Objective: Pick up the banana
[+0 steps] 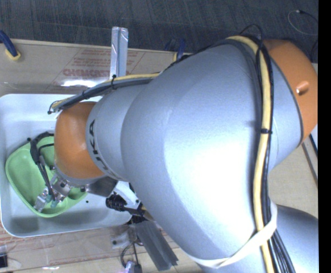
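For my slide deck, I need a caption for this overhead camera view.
KUKA arm reaching into the left white bin, gripper down over a green bowl.

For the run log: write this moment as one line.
arm: over left bin | tool: down on green bowl | banana: hidden | grasp: unconfirmed

one white bin [6, 110], one green bowl [20, 172], one arm [199, 152]
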Controlling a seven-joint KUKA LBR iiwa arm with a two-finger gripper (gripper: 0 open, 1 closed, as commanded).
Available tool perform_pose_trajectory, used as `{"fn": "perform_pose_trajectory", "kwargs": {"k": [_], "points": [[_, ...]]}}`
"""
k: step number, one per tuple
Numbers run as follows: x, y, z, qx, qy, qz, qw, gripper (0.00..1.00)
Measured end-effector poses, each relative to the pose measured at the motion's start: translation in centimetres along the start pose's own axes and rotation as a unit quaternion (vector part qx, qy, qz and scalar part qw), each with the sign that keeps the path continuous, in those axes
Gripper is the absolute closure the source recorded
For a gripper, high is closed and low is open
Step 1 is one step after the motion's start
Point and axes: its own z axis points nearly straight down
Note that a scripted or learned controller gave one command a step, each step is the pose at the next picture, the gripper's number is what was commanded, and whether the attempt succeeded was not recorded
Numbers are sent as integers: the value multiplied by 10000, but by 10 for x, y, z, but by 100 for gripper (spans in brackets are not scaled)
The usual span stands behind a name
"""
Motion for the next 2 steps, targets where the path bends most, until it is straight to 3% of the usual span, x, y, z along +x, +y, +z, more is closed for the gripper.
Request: {"fn": "perform_pose_trajectory", "kwargs": {"k": [1, 2], "points": [[-15, -5, -11, 7, -115, 82, 9999, 100], [-32, 40, -40, 49, 79, -383, 9992, 100]]}}
